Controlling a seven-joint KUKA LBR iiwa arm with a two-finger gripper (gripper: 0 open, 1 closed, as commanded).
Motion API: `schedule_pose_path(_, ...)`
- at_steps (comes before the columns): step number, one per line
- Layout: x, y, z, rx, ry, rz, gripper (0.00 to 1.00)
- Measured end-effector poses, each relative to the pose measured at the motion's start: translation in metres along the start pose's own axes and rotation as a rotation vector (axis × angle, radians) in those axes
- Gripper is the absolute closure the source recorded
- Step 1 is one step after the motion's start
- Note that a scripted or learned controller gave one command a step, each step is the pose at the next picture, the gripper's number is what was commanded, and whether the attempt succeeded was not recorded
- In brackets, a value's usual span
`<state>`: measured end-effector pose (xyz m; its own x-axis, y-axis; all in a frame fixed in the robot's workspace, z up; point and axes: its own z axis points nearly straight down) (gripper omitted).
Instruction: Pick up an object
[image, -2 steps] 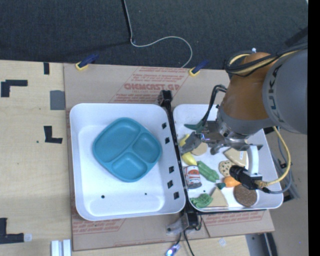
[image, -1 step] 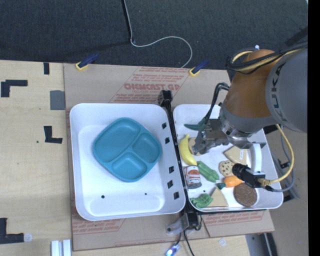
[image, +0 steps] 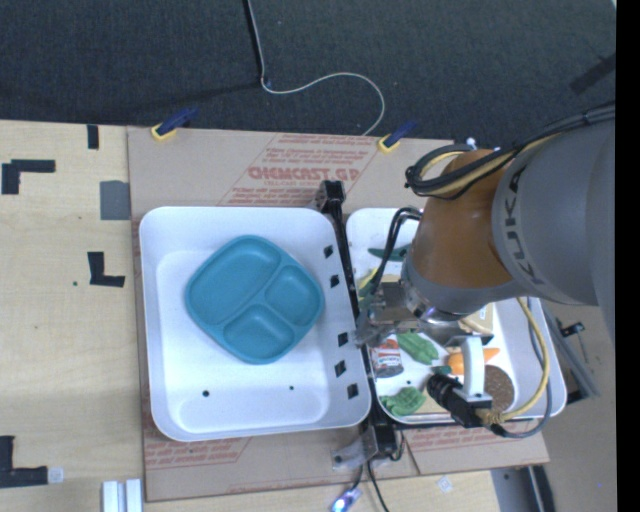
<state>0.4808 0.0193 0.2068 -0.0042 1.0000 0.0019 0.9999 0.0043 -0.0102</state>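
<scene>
A blue sectioned plate (image: 255, 297) lies in the left bin (image: 170, 400). The right bin (image: 540, 400) holds several small items: a green piece (image: 418, 348), another green piece (image: 405, 402), a red-and-white packet (image: 388, 358), an orange piece (image: 470, 360) and a brown round thing (image: 497, 383). My arm, with its orange band (image: 455, 235), hangs over the right bin and covers most of it. The gripper (image: 385, 318) is low at the bin's left side, just above the packet and the green piece. The wrist hides much of it.
A black divider with clips (image: 345, 300) runs between the two bins. Cables (image: 545, 350) loop beside the arm on the right. Both bins rest on a cardboard sheet (image: 290, 170) on the bench.
</scene>
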Motion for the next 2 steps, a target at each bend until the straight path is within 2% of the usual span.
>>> schedule_pose_path(1, -0.010, 0.003, -0.093, -0.016, -0.002, 0.003, 1.00)
schedule_pose_path(2, -0.052, 0.001, -0.087, -0.006, -0.004, 0.007, 1.00)
